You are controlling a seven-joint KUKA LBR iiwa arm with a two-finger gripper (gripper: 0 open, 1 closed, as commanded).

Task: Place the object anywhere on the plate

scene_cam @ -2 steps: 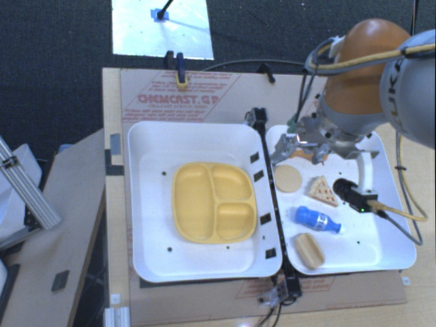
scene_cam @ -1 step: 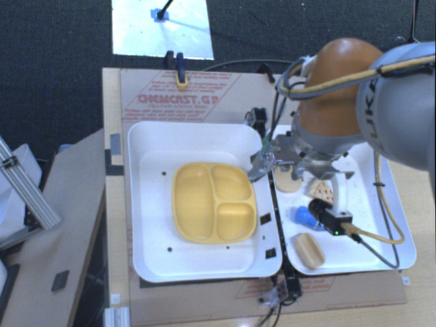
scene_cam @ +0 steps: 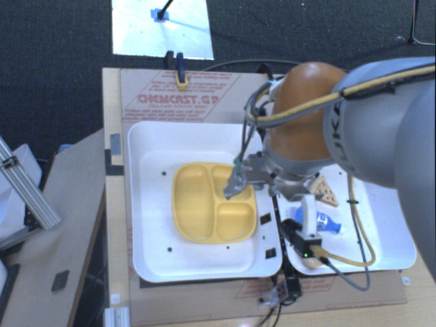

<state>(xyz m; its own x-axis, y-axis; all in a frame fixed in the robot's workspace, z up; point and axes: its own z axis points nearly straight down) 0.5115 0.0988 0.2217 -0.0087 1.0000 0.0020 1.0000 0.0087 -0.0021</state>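
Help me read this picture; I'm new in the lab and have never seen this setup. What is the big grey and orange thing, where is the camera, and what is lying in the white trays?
The big grey and orange shape is a robot arm reaching in from the right. The single camera looks down at a slant from above the bench. Two shallow white bins sit side by side. The left bin holds a yellow divided plate. The right bin holds a pizza-slice toy and a small blue and white object. The arm's end effector hangs over the plate's right edge. I cannot tell from this angle whether it holds anything.
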